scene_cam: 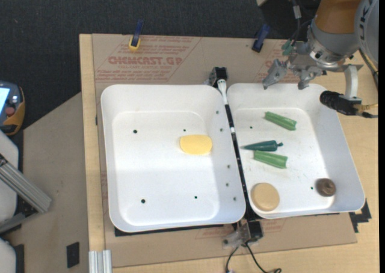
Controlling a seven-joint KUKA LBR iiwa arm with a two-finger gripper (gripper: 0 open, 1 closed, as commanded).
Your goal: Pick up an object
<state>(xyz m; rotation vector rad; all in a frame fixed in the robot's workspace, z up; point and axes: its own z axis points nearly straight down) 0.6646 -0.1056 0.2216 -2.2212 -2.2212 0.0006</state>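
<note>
The claw (287,79) hangs above the far rim of the right bin (343,163), its two grey fingers (272,77) spread apart with nothing between them. Above it sits a metal wrist, then the orange band (337,16) of the arm, which leans in from the upper right corner. Dark cables run down beside the wrist.

Below the claw, inside the right bin, three green pieces lie near the middle. A light green stick (280,120) lies closest to the claw, slanted. A darker green pepper-shaped piece (263,145) lies below it, pointing left. Another light green stick (271,159) lies just beneath that. Toward the near edge, a round tan disc (264,196) rests in the left corner, and a small brown round object (326,187) sits near the right wall.

A black divider strip (231,139) runs between the two bins. The left bin (120,145) holds a single pale yellow oval object (195,144) near its middle.

Both bins rest on a cardboard sheet (156,55) printed with red lettering. A yellow and blue clamp (136,37) grips its far edge on the left, and a blue clamp (261,37) grips it further right. Dark carpet (72,1) covers the floor beyond the bench.
</note>
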